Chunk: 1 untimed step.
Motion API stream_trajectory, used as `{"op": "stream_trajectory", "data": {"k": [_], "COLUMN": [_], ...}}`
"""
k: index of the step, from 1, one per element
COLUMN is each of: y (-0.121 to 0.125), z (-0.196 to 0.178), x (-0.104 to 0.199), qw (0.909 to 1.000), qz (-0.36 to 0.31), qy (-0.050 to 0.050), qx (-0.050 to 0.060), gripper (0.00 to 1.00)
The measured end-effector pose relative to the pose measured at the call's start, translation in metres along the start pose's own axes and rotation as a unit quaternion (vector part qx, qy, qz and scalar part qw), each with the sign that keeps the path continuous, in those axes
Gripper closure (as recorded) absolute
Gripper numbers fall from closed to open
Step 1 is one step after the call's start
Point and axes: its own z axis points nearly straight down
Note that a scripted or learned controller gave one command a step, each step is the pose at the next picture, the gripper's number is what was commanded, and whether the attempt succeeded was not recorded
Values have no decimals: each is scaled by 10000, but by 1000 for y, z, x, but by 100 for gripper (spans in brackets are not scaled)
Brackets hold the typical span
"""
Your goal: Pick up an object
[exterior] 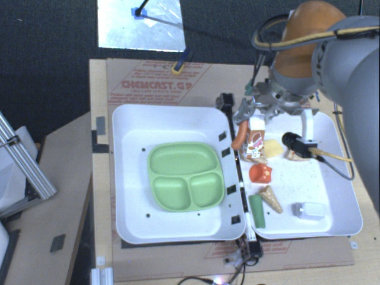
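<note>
Step in hand: approach and descent, judged from the pose. The arm (pixel 350 58) enters from the right of the frame and carries the claw (pixel 256 110) over the upper left corner of the right bin (pixel 332 189). No object can be seen raised clear of the bin.

Claw state: it cannot be told from this view whether the claw is wide or narrow. The wrist housing covers the working end.

Likely target: the small white and red carton (pixel 256 141), directly below the claw in the frame. Whether the two are touching cannot be told. An orange sausage (pixel 239 135) lies just beside the carton to the left, against the bin wall. A pale yellow piece (pixel 274 149) sits just beside it to the right.

Other candidates, lower in the same bin:
- a red piece (pixel 260 173), just below the carton;
- a tan cone (pixel 271 199);
- a green stick (pixel 257 211) along the left wall;
- a white block (pixel 309 209), well apart at the lower right.

The left bin (pixel 130 135) holds a green divided plate (pixel 185 176). Both bins stand on the table (pixel 148 85).

Next move: the claw needs to settle squarely around the carton alone. The neighbours are crowded, so a slanted or offset closure could catch the sausage or push the carton over. A straight vertical lift should follow, with a check that the carton rises with the claw.
</note>
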Motion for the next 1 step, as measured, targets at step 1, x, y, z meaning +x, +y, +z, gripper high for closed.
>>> {"op": "stream_trajectory", "data": {"k": [1], "y": [1], "z": [-15], "x": [10], "qw": [10000], "qz": [-4], "qy": [3], "qx": [0], "gripper": [100]}}
